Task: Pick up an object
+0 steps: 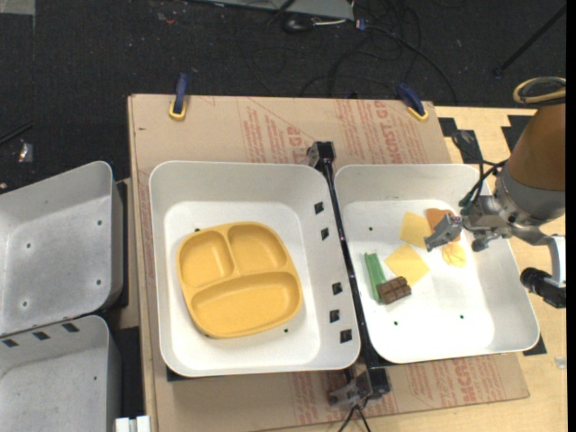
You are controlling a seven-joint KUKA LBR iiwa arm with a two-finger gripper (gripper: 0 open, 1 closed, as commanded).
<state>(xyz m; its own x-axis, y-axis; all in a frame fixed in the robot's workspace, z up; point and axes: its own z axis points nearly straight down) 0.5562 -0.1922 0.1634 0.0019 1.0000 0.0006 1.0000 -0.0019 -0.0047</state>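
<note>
Where end effector (453, 233) hovers, yellow pieces (416, 227) seemingly beneath

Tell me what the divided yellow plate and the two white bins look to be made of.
Divided yellow plate: likely moulded plastic, smooth with a soft sheen, one uniform colour, rounded compartment ridges. Left bin and right bin: probably thin formed plastic or painted sheet metal, matte white with rounded corners; the view leaves open which.

Two white bins sit side by side. The left bin (171, 241) holds a yellow divided plate (239, 279). In the right bin (504, 322), the gripper (447, 232) hovers at three o'clock, among yellow pieces (407, 263). A green stick (373, 275) and a brown block (393, 290) lie at the centre's nine o'clock.
</note>
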